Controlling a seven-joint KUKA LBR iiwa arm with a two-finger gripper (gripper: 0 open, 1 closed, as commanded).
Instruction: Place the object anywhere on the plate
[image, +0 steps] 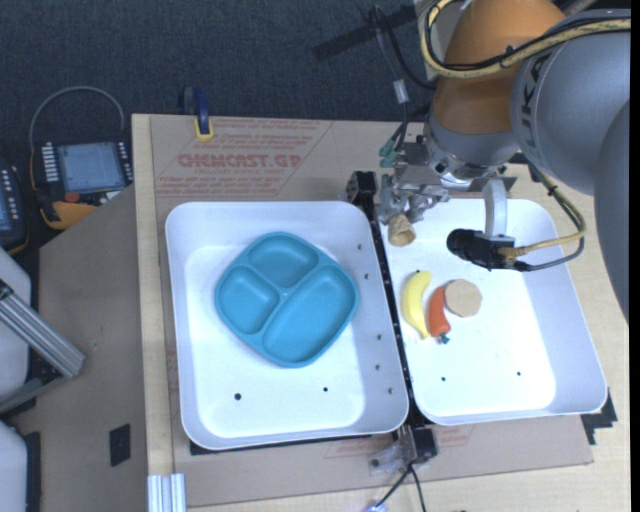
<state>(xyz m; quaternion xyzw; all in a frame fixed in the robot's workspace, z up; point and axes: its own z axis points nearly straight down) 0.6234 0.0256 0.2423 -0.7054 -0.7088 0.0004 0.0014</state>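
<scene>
Your left bin (200, 400) holds one blue plate (287, 298) with three compartments, all bare. Your right bin (520, 390) holds a yellow banana (416, 302), an orange-red carrot-like piece (438, 313) touching it, and a tan round disc (463, 298) just beside that. The pincer (403, 215) hangs over the right bin's upper-left corner, beside the divide between bins, closed on a small tan cork-like object (401, 232) between its fingers. That object is well apart from the plate. Both bins rest on a cardboard-covered tabletop (150, 200).

Fixed overhead camera, slanted down, both bins (200, 400) in frame
</scene>
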